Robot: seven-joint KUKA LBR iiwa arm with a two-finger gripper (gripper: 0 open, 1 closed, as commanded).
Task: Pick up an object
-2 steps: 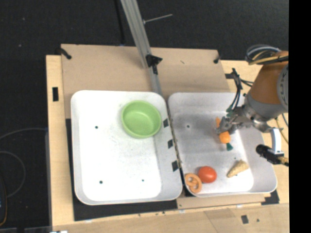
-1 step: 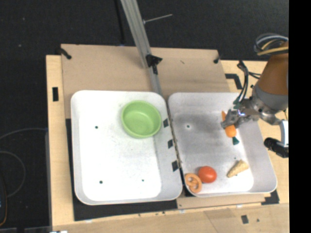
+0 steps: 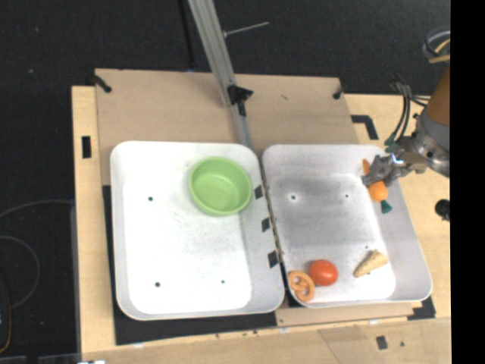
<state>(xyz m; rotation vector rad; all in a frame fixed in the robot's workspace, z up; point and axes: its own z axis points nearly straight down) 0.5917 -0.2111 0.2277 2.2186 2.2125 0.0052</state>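
Observation:
My gripper (image 3: 377, 176) hangs over the right rim of the right bin (image 3: 318, 203), reaching in from the right. It is shut on a small orange object (image 3: 378, 192) with a teal tip; orange shows on both sides of the grey fingers. In the bin's near end lie a red tomato (image 3: 323, 272), an orange ring-shaped piece (image 3: 301, 285) by the near left corner, and a tan wedge (image 3: 371, 263). A green bowl (image 3: 220, 186) sits upright in the far part of the left bin (image 3: 151, 241).
A grey metal pole (image 3: 216, 51) slants from the top of the view down to the gap between the bins. Black clips (image 3: 270, 222) line the seam where the bins meet. The bench's wooden edge (image 3: 227, 97) runs behind both bins.

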